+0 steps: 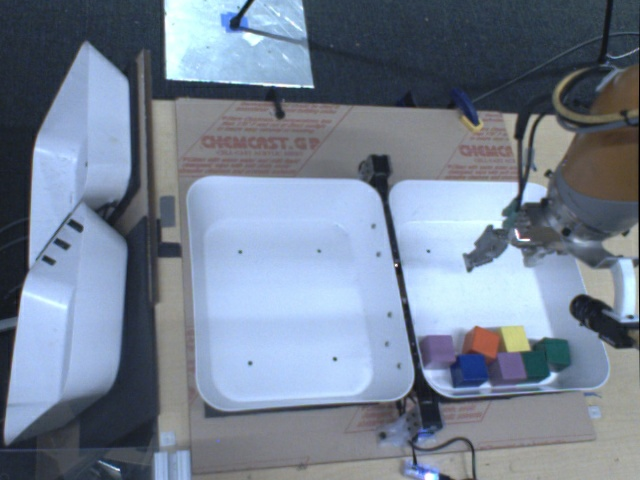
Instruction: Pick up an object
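Gripper [483, 252]: over the right bin [440, 230], above its bare middle floor; whether its jaws are apart or together cannot be told, and nothing shows between them.

Blocks: clustered in the right bin's near corner, well below the jaws toward the camera, none touching the gripper.
- Orange block [482, 341], middle of cluster.
- Yellow block [515, 338], just beside the orange one.
- Green block [549, 353], far end from the jaws.
- Blue block [468, 369], at the near wall.
- Two purple blocks [437, 349], one beside blue.

Left bin [290, 208]: beside the jaws, across the divider.
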Available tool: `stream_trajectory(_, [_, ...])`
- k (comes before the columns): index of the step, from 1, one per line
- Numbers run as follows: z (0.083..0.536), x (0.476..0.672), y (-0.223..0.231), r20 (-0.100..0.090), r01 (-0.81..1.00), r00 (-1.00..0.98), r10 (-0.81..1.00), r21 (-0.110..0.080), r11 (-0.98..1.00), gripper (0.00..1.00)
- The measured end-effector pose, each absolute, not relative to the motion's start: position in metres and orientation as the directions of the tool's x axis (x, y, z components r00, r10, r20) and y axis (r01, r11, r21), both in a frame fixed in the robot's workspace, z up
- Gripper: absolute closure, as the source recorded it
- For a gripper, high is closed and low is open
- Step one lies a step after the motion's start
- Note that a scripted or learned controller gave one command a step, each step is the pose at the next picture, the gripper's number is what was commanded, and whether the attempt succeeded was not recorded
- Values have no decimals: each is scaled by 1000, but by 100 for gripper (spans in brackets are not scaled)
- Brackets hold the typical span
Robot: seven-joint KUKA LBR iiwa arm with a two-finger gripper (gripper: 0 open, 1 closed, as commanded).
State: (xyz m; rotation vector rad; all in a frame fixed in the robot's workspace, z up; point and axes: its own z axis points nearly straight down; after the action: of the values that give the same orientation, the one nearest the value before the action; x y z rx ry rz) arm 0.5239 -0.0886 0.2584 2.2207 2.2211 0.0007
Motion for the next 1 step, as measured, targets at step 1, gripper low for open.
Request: stream_trajectory(1, [297,603,-71,-1,1000,-3,1000,5,3,0])
